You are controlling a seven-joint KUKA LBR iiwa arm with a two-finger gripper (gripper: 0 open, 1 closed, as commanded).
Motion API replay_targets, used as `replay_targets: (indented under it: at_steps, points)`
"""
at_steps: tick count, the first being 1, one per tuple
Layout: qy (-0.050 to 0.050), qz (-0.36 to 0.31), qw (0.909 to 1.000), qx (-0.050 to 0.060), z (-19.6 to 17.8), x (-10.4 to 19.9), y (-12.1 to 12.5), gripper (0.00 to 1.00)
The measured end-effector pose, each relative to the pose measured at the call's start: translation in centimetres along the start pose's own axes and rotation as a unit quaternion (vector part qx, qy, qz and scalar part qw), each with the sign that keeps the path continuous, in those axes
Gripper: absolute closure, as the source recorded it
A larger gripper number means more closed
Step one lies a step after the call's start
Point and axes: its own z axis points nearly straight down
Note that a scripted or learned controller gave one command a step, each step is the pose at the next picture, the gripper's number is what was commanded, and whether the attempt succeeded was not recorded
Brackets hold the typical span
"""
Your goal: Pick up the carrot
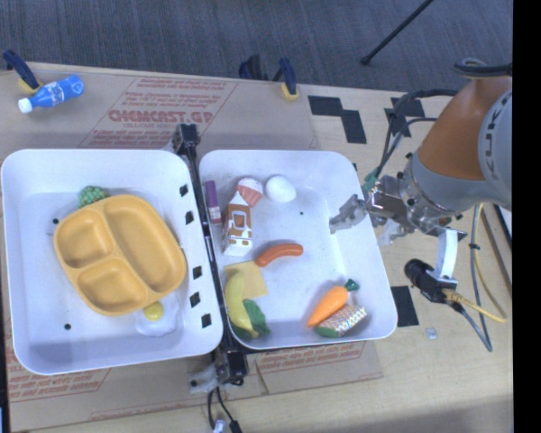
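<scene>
Desk holds two bins; carrot (328, 304) lies lower right of right bin (320, 165). We can't tell end effector (350, 213) state; we'd descend along the carrot's middle, clear of the wall.

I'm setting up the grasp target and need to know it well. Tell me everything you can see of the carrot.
The carrot is a small toy with a smooth orange body that looks like plastic and a green leafy top. It lies flat, tilted, its green end up and to the right, its tip pointing down-left. It sits in the lower right corner of the right bin, with a green-edged patterned item against its lower side. The hand is over the bin's right rim, apart from it.
</scene>
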Motion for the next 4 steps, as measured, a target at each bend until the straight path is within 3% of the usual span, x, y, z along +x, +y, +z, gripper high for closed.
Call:
replay_targets:
  at_steps: [1,2,3,4]
  points:
    - [0.001,-0.092,0.9958,0.000,11.2,0.8,-5.1,0.00]
    - [0.001,0.073,0.9974,0.000,13.3,8.2,-2.0,0.00]
    - [0.001,0.071,0.9974,0.001,12.3,8.2,-2.0,1.00]
    - [0.001,-0.086,0.9963,0.000,11.0,9.7,-7.9,1.00]
